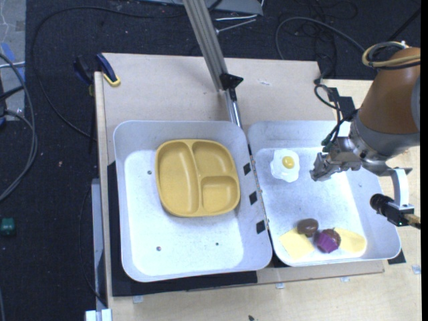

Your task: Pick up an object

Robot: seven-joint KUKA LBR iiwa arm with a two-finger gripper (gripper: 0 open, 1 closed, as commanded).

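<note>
- The claw (322, 168) hangs over the right bin (374, 246), in that bin's upper half, carried by the grey arm (391, 116) with its orange band reaching in from the right.
- Whether the claw is open or closed I cannot tell; it reads as one dark cluster from this height, and nothing is visibly caught in it.
- The nearest thing to pick is the toy fried egg (286, 166), white with a yellow yolk. It lies just beside the claw, directly toward the left in the picture, at about the same depth in the bin, close to the bin's left wall.
- The egg is roundish with no clear long axis, so my judgement is that approach angle matters little; the move turns on a short sideways shift left, then a descent.
- Further from the claw, toward the near edge of the bin, lie a brown piece (307, 227), a purple piece (328, 241) and a pale yellow flat piece (297, 245), clustered and touching.
- Well away to the left, the other bin (134, 246) holds a yellow divided tray (198, 177).
</note>
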